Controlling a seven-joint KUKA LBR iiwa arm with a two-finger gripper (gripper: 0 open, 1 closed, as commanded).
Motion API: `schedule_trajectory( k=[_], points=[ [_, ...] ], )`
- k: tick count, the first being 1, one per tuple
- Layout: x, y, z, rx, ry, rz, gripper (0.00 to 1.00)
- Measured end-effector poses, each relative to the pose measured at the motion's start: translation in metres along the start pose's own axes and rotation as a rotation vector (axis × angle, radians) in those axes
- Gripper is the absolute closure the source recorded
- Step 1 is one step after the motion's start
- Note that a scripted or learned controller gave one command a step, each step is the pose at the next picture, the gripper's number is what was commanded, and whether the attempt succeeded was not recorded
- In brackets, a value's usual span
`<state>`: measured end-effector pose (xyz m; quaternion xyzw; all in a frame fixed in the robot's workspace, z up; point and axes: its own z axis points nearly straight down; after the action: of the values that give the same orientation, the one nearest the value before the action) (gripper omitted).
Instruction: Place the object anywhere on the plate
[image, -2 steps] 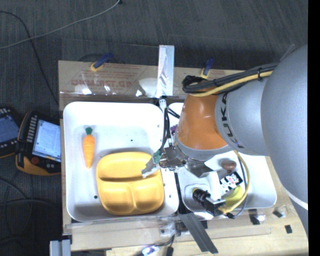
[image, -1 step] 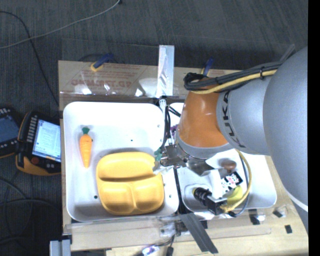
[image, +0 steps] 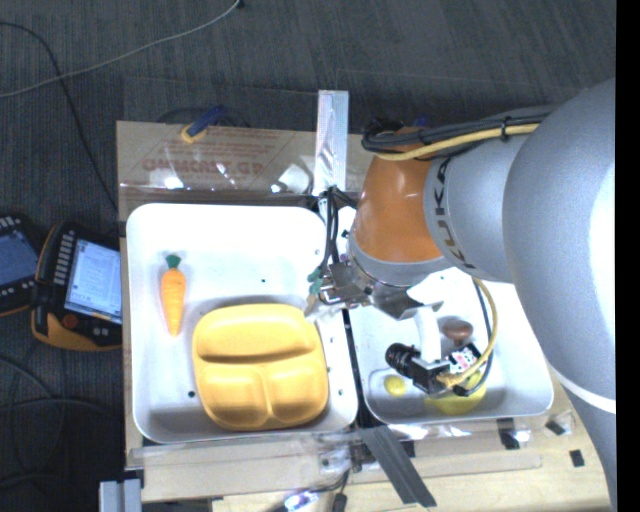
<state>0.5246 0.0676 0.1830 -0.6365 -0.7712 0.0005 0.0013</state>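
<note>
Approach step, by judgement: gripper (image: 328, 288) hangs at the upper-right corner of plate (image: 260, 365); its opening cannot be told. Carrot (image: 173, 290), the likely object, lies just left of plate, so a grasp there is required next.

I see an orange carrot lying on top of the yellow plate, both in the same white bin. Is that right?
Not quite. The camera view shows the carrot lying on the white floor of the bin, beside the yellow plate rather than on top of it. They are indeed in the same bin.
</note>
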Motion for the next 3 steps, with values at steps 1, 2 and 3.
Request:
schedule_trajectory(
  k=[1, 2, 3],
  points=[
    [0.0, 0.0, 0.0, 0.0, 0.0, 0.0, 0.0],
    [0.001, 0.0, -0.009, 0.002, 0.002, -0.002, 1.0],
    [-0.005, -0.036, 0.0, 0.001, -0.002, 0.013, 1.0]
  ],
)
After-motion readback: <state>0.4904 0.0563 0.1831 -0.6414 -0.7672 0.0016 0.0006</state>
